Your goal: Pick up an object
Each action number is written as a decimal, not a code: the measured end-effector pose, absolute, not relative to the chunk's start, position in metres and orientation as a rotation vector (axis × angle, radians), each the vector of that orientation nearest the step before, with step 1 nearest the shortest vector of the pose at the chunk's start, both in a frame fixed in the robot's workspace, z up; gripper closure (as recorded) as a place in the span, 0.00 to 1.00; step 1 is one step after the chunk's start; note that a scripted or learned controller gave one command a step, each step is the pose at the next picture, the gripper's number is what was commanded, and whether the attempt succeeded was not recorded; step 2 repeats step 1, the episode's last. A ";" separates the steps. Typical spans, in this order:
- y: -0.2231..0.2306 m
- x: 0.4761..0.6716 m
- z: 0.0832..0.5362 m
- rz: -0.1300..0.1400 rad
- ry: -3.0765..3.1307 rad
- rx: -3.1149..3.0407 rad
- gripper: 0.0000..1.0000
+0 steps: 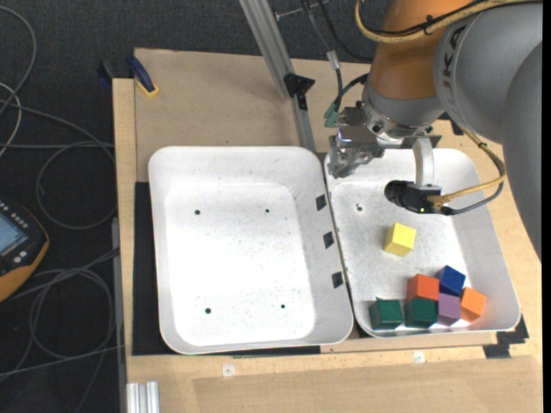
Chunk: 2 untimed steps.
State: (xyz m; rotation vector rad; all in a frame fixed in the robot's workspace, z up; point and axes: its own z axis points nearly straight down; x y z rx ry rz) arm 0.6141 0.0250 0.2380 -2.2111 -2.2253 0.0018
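In the right bin (491,256) a yellow cube (399,239) lies alone near the middle. Along the bin's front edge sits a cluster of several blocks: a dark green one (387,313), another green one (421,311), an orange-red one (423,286), a blue one (451,279), a purple one (449,307) and an orange one (473,302). My gripper (343,162) hangs over the far left corner of the right bin, well behind the yellow cube. No object shows between its fingers.
The left bin (172,231) lies beside the right one, with black clips (328,239) along the shared rim. A metal pole (271,50) slants up behind the bins. Cables lie on the floor at the left.
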 end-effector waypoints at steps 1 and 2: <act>0.080 0.630 0.247 -0.006 -2.230 -2.213 1.00; 0.080 0.630 0.247 -0.006 -2.230 -2.213 1.00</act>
